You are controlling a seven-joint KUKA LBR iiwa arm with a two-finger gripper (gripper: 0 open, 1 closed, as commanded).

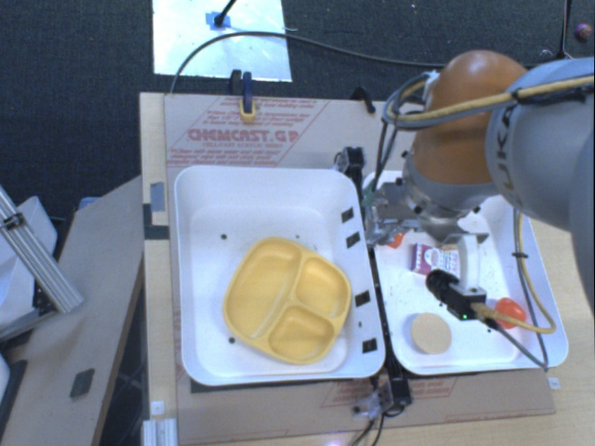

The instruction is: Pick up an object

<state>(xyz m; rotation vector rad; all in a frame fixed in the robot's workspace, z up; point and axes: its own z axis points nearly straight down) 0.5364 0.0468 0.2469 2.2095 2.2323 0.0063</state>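
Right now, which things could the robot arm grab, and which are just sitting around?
For the job:
gripper
round tan disc
purple-and-white packet
small orange-red piece
yellow divided tray

Just around:
two white bins
yellow clamp
shiny sheet

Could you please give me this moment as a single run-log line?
arm: over right bin | end effector: near its left wall | nothing seen held | left bin: yellow divided plate | right bin: tan disc, purple carton

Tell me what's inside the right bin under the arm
In the right bin lie a tan round disc, a small purple and white packet, an orange-red object and a small red piece. The arm covers the bin's upper part, so anything there is hidden.
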